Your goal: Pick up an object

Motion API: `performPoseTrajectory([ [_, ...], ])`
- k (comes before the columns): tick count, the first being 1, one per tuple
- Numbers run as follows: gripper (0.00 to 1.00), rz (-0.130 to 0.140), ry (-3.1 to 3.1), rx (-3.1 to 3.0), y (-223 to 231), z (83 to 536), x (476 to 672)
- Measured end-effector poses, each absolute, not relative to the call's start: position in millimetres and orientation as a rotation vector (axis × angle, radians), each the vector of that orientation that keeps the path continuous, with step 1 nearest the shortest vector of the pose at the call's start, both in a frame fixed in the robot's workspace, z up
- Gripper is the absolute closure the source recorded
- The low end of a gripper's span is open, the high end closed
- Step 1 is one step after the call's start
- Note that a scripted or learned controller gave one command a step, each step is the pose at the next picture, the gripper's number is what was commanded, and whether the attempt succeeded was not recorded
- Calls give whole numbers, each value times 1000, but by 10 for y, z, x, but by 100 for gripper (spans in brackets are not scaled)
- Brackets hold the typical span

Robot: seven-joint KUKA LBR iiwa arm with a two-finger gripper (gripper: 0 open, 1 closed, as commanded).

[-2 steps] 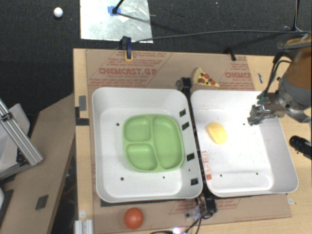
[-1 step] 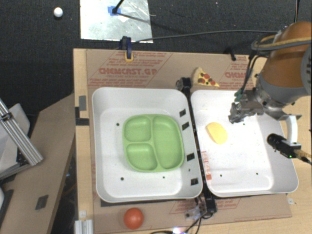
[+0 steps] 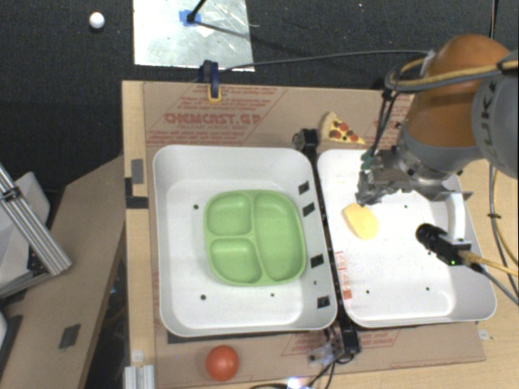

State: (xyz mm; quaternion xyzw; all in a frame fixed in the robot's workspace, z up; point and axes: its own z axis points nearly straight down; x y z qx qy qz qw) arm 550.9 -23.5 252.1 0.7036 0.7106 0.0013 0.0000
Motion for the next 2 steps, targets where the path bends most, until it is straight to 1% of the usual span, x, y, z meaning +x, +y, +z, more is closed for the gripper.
performPoseTrajectory([
  [2, 100, 4, 2232, 2211, 846, 2403, 5668],
])
